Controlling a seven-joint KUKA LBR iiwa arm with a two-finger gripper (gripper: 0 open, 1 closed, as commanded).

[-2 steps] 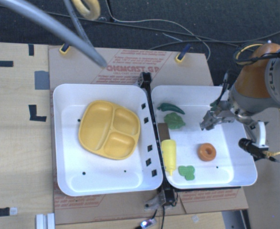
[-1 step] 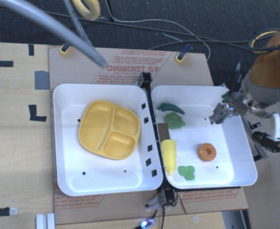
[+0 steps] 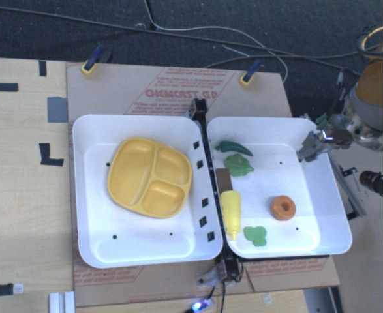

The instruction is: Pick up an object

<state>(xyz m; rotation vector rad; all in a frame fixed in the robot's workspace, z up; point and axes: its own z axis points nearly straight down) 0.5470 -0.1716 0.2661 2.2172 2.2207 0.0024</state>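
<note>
Where brown cardboard shows beyond the two white bins, red print reads "CHEMCAST GP" (smaller lines illegible) | gripper over right bin's far-right rim, its state hard to tell | orange ring-shaped donut lies in right bin, near yellow bottle | yellow divided plate in left bin

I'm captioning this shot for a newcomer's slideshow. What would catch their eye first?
Probably the big yellow divided plate lying in the left bin. Next, the bright toys in the right bin: an orange donut toward its right and a yellow bottle along its left wall. The gripper sits at that bin's upper right rim.
</note>
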